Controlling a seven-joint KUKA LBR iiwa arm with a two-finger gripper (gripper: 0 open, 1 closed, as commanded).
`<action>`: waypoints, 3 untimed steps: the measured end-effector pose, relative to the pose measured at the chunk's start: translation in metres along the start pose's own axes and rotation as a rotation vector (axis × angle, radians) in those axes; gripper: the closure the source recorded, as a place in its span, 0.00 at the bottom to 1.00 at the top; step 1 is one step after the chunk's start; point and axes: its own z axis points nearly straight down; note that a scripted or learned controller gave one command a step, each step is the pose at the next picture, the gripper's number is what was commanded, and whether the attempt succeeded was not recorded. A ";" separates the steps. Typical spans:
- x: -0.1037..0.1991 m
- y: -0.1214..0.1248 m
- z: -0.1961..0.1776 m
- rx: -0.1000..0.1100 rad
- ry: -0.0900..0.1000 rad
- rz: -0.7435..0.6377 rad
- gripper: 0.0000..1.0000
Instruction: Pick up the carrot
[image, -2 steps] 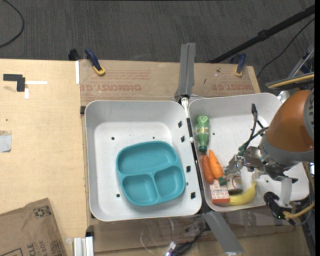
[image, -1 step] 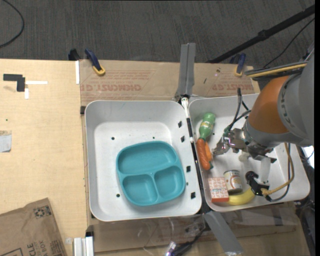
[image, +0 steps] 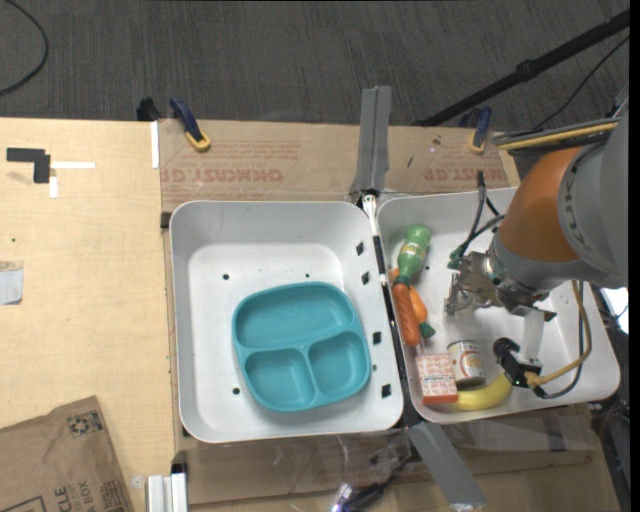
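Left bin (image: 195, 330): one teal divided plate (image: 300, 345) sits centred, with bare white floor on every side.
Right bin (image: 600, 375): one carrot (image: 408, 310) lies along the left wall; at its 12 o'clock one green bottle (image: 413, 250); at its 5 o'clock one small carton (image: 436, 380), one can (image: 465, 360), one banana (image: 480, 396).
Gripper (image: 462, 292): at the carrot's 3 o'clock, apart from it, over bare floor; finger spread cannot be told, and nothing shows between them.

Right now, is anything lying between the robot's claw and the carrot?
No. In the camera view, only bare white bin floor separates the gripper from the carrot, which lies to its left by the bin's wall.
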 end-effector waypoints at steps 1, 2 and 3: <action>-0.001 0.000 -0.005 0.006 -0.002 -0.002 1.00; 0.079 -0.040 -0.080 0.026 -0.009 0.181 1.00; 0.046 -0.043 -0.084 0.026 -0.011 0.329 1.00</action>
